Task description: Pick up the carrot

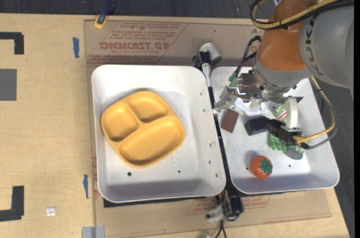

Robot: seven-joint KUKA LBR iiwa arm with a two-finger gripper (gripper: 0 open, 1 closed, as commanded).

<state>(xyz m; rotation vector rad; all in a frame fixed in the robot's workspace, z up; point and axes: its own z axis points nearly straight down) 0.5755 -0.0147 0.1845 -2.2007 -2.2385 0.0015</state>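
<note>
The arm's orange band (284,34), highest over the bench, is recorded above the far part of the right bin (329,175). The carrot (260,166), taken to be the stubby orange-red piece with a green top, lies in that bin's near part. No long axis can be made out; it appears round from above. Beyond the carrot, well apart from it and slightly leftward, the gripper (247,95) is found. Whether it is released or clenched cannot be told, and nothing is seen held. Between carrot and gripper lie a black piece (256,125) and a brown block (229,120). A yellow plate (143,127) sits left of the carrot, in the left bin (104,82).
</note>
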